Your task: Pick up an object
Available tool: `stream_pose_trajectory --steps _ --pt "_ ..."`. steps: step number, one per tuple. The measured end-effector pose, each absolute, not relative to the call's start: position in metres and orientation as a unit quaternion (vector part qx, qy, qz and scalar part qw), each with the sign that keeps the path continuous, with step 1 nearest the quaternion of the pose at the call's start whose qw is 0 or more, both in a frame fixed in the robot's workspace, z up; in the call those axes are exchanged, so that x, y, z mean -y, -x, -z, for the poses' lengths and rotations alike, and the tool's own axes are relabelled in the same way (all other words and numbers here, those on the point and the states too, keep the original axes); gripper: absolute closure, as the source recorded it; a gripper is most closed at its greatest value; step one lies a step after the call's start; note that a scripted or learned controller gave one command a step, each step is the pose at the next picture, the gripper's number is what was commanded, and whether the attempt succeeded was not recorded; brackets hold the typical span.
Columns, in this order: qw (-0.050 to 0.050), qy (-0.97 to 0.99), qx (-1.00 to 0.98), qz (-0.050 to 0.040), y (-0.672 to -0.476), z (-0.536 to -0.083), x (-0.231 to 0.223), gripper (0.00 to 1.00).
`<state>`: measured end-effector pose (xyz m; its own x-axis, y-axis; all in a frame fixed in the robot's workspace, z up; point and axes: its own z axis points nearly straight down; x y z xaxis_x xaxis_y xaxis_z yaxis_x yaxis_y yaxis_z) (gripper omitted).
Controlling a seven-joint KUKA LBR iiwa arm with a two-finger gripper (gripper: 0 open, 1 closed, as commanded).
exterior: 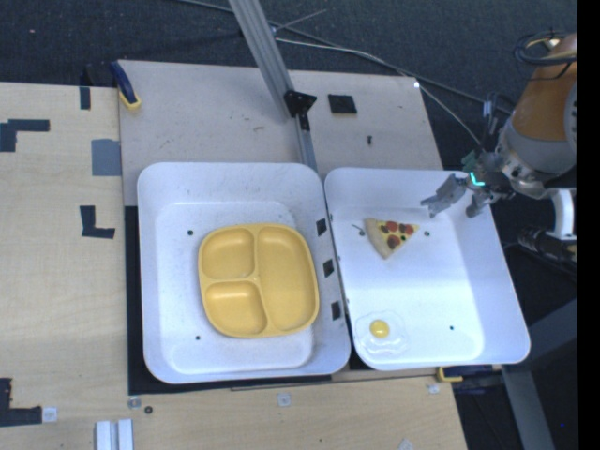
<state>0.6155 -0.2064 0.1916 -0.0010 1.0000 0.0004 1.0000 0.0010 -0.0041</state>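
Note:
A toy pizza slice (389, 235) with red dots lies in the upper middle of the right bin (487, 279). A toy fried egg (380, 330) lies near that bin's front left corner. My gripper (458, 198) hangs over the bin's upper right part, to the right of the pizza slice and apart from it. Its two fingers are spread and nothing is between them.
A yellow divided plate (257, 278) rests in the left bin (169, 251). A slanted metal pole (267, 50) and cables cross the bench behind the bins. The orange and grey arm (544, 120) comes in from the right edge.

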Motion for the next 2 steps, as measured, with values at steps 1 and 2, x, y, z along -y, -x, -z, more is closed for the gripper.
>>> stream_pose_trajectory --steps 1,2 --pt "0.0 0.707 0.708 -0.0006 -0.616 -0.193 0.206 0.0" --pt "0.002 0.707 0.708 -0.0021 -0.612 -0.148 0.204 0.0"
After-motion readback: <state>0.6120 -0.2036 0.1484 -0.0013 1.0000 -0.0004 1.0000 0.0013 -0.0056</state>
